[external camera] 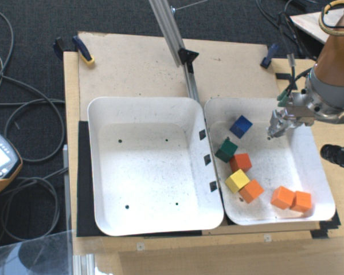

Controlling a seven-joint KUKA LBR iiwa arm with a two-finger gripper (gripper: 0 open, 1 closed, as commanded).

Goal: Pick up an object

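gripper (275, 128) hovers over right bin (315, 171), just right of blue cube (241, 125). can't tell its state. nothing visibly held. left bin (103, 153) alongside.

Seven blocks get counted in total: one blue block (241, 125), one green block (226, 150), one yellow block (238, 180), and four orange blocks (240, 162) (251, 191) (283, 197) (303, 201). Two white bins (103, 153) (315, 171) are seen too.
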